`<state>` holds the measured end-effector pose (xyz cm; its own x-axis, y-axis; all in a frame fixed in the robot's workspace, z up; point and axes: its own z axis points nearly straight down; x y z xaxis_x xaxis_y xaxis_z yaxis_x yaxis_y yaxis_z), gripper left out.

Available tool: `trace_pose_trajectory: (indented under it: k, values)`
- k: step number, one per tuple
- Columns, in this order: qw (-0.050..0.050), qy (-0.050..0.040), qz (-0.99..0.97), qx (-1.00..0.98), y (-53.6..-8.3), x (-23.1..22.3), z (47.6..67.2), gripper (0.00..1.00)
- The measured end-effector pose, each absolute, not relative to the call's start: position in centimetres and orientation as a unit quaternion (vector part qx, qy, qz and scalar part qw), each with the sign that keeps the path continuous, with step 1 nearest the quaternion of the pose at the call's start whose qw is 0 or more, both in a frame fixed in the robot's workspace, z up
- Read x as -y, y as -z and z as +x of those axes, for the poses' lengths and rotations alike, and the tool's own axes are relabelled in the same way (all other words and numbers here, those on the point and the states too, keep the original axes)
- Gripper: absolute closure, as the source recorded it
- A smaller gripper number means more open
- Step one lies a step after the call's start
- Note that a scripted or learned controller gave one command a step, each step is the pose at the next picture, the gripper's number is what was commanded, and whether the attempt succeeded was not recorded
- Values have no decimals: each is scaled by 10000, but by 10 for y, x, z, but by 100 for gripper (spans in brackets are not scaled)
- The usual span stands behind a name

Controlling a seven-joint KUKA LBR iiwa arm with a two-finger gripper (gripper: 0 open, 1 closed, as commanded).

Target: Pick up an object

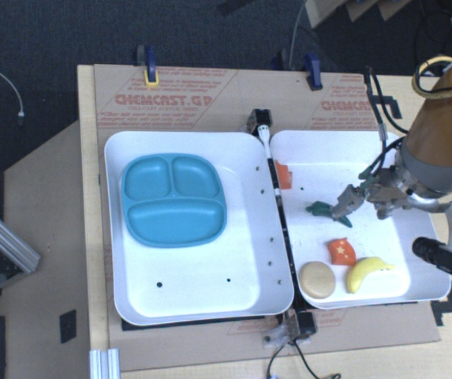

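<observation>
My gripper (344, 208) hangs low over the middle of the right bin (320, 150), its tip right next to a small dark green object (321, 208) on the bin floor. A red piece (341, 250), a yellow banana (367, 272) and a tan round bun (317, 279) lie near the bin's front edge. An orange block (282, 176) rests against the bin's left wall.
The left bin (202, 290) holds a blue divided plate (175, 200) in its back left part. The arm's orange band and grey body (438, 144) cover the right bin's back right corner. Clamps and a black bracket sit along the far edge of the board.
</observation>
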<state>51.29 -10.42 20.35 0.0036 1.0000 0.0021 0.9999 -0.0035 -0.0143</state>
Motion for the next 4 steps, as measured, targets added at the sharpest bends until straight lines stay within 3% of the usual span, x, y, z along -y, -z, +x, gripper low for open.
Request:
trace_pose_trajectory:
  k: [1, 3, 4]
  values:
    - [5, -1, -7071, 7072, -210, 104, 516, 0]
    - [38, -18, -7071, 7071, -94, 90, 504, 0]
    - [18, -7, -7074, 7068, -84, 90, 503, 0]
